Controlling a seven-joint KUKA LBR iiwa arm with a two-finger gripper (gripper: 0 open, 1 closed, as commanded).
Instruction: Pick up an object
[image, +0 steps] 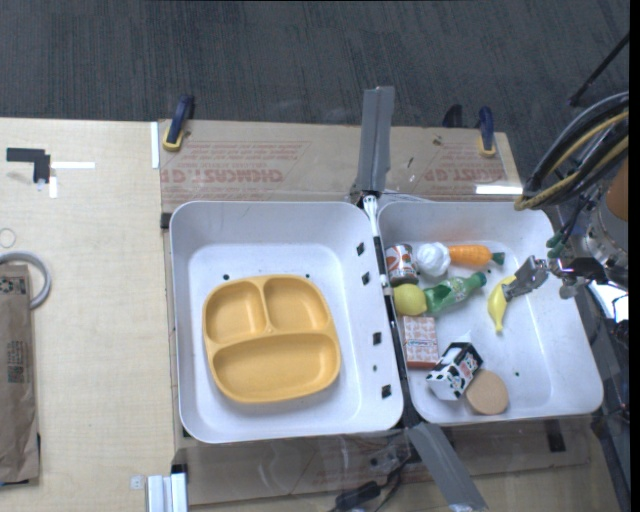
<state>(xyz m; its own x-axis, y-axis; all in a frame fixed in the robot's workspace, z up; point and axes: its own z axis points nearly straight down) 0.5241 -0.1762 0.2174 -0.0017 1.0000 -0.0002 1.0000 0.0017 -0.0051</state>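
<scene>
**Desk:** What is shown at the bench?

**Caption:** Two shallow white bins are seen side by side from above. A yellow divided plate (271, 338) lies in the left bin (190, 300). The right bin (560, 390) is crowded along its left wall: a small can (400, 263), a white ball-like item (433, 258), a toy carrot (470, 256), a lemon (409, 299), a green bottle (455, 291), a red carton (421, 340), a black-and-white cow-patterned box (453, 370) and a tan disc (487, 394). A banana (497, 303) lies apart from that cluster, towards the bin's middle.

**Desk:** And the gripper?

**Caption:** The gripper (522, 282) is pictured low over the right bin, just beside the banana's upper end. Its fingers appear slightly spread, and nothing is seen pinched between them.

**Desk:** What step is judged to be in hand?

**Caption:** An approach to a grasp, most likely on the banana, is suggested; nothing has been lifted yet.

**Desk:** How could it be done well?

**Caption:** The fingers would best be centred over the banana's middle and turned so that its narrow width is straddled, not its length. A full descent should be made before closing, since a curved, smooth toy can be squeezed out sideways. The bottle's cap nearby should be kept clear, and a straight lift is advised.
</scene>
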